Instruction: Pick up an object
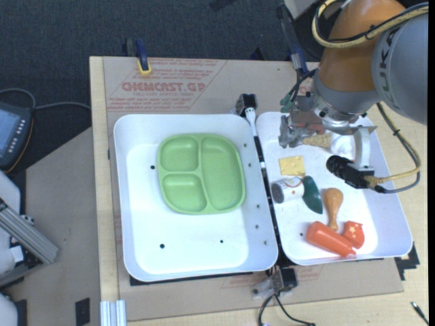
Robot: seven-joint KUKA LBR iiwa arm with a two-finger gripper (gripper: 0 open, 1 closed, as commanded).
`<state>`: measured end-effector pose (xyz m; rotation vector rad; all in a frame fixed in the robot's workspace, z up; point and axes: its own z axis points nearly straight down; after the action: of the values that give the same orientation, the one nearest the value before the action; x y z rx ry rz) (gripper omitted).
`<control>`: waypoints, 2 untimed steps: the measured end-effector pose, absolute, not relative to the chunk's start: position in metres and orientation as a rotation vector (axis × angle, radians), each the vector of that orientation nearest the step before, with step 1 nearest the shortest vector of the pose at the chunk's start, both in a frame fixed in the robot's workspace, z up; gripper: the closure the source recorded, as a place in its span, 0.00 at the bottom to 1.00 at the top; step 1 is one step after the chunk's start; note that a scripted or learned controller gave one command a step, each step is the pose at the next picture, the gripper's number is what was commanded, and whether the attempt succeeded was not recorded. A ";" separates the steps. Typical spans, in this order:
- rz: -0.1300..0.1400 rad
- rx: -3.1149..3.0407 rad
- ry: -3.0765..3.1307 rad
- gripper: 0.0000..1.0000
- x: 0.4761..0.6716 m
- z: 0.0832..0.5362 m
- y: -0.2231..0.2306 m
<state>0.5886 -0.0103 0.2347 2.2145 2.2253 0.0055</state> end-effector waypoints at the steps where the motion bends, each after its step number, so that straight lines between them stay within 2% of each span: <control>1: -0.004 2.224 2.223 1.00 0.581 0.214 -0.012; 2: 0.005 2.218 2.220 1.00 0.583 0.236 -0.013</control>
<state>0.5833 -0.0128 0.2363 2.2181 2.2200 0.0051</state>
